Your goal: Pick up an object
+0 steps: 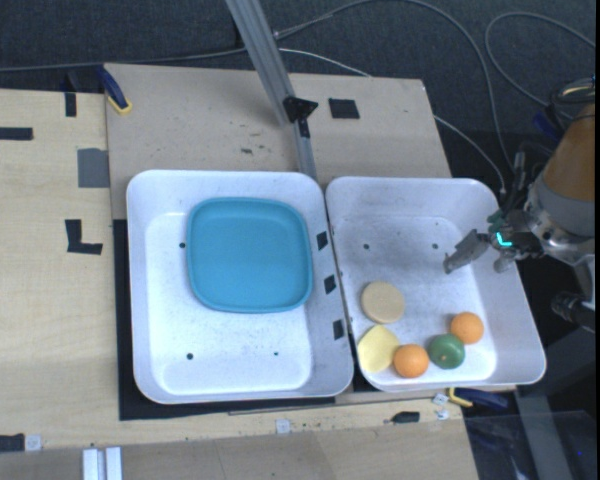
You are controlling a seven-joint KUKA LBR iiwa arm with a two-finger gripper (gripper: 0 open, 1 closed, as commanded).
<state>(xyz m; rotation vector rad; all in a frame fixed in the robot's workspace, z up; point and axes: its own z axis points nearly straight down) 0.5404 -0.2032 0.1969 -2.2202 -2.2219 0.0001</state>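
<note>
end effector (483, 251) above right bin (420, 203); blue plate (248, 253) in left bin (160, 298).

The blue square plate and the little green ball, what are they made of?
The blue square plate looks like smooth matte plastic: even colour, soft rounded corners. The little green ball seems glossy plastic, perhaps toy fruit, given its bright highlight. Neither is certain.

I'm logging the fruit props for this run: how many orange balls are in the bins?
2, both in the right bin. One orange ball lies near its right wall; the other sits near the front edge, between the yellow piece and the green ball. None looks hidden.
</note>
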